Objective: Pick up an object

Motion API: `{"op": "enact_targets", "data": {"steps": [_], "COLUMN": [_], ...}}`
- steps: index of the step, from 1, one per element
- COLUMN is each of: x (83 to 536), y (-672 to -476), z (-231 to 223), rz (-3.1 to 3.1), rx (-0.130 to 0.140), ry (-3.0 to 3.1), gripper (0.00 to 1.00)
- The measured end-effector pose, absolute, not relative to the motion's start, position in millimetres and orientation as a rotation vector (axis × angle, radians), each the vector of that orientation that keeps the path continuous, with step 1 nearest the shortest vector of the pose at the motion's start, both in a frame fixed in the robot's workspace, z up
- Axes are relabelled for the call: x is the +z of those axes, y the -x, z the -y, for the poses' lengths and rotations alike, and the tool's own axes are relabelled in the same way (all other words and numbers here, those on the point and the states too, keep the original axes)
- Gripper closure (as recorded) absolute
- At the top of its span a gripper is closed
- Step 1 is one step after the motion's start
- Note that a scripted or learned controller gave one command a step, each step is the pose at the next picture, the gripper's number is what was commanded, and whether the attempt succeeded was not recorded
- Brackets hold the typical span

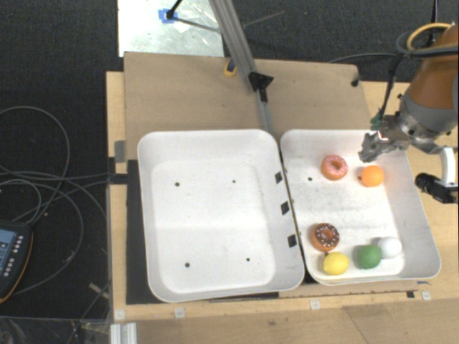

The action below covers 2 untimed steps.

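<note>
Claw [372, 146] hangs just at 12 o'clock of the orange ball [371, 176] in the right bin [423, 224], state indiscernible; off-centre descent could roll it toward the pink donut [334, 167].

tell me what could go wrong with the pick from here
The gripper hangs over the right bin's far end, between the pink donut and the orange ball, so a descent could land between them or nudge one aside. The ball looks round and may roll away. The bin's far rim is near, so the fingers might clip it.
</note>
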State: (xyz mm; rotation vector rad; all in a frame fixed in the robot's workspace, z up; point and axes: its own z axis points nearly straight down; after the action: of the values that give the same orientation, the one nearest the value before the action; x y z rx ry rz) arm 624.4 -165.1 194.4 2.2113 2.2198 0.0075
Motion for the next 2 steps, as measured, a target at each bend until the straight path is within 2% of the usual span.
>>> {"op": "enact_targets", "data": {"steps": [1,2], "x": [257.8,275.2], "y": [-619.9,-621.0], "z": [165.6,165.8], "rz": [-2.221,-2.224], "rx": [0.008,0.004], "ry": [-2.21,-2.213], "gripper": [1.0,1.0]}}
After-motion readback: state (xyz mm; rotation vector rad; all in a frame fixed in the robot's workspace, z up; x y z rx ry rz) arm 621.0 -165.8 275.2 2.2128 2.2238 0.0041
